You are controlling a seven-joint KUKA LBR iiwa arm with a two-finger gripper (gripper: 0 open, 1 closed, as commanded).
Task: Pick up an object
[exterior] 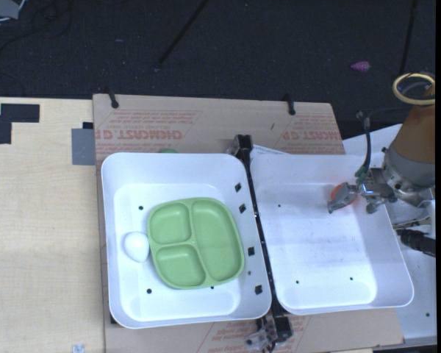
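Hovering gripper [350, 197] over right bin [316, 271]

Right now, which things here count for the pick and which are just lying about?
For the job:
gripper, over the right bin
green plate in the left bin
white ball beside the plate

Lying about:
cardboard sheet under the bins
purple scrap on the dark floor

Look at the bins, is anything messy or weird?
Nothing looks spilled or broken. The green tray sits a bit crooked in the left bin, with a white ball touching its left edge.
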